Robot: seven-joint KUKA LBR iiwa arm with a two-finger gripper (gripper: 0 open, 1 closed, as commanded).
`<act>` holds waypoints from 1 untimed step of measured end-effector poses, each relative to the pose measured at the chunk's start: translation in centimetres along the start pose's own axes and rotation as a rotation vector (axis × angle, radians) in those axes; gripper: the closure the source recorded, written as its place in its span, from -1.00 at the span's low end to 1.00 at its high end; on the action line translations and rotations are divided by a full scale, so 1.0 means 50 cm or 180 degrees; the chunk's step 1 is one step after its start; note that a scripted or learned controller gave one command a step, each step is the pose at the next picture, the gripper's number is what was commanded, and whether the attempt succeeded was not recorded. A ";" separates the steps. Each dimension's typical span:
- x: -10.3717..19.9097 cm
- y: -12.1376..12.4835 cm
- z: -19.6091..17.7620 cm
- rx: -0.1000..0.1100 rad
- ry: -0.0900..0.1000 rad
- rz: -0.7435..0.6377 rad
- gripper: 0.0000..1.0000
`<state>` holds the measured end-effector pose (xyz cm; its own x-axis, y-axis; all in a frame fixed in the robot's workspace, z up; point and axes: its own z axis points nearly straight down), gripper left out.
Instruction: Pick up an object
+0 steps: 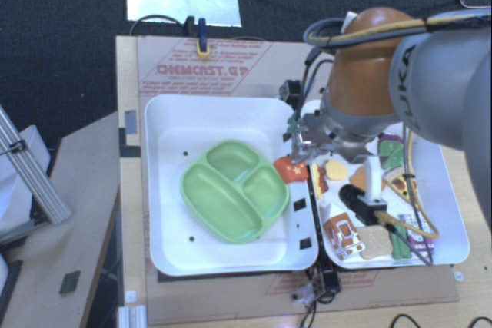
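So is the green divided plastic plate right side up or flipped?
Right side up: the green divided plate shows its three hollow compartments facing up in the left white bin.

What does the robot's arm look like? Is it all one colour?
No. The arm is mostly smooth grey, with a shiny, rounded orange band above the wrist. Grey cables loop around the orange part. Below it sits the gripper, made of dark and silvery metal parts.
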<state>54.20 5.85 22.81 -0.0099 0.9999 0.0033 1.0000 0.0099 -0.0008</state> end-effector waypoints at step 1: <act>0.080 -0.063 -0.012 0.0002 -0.0002 0.0002 1.00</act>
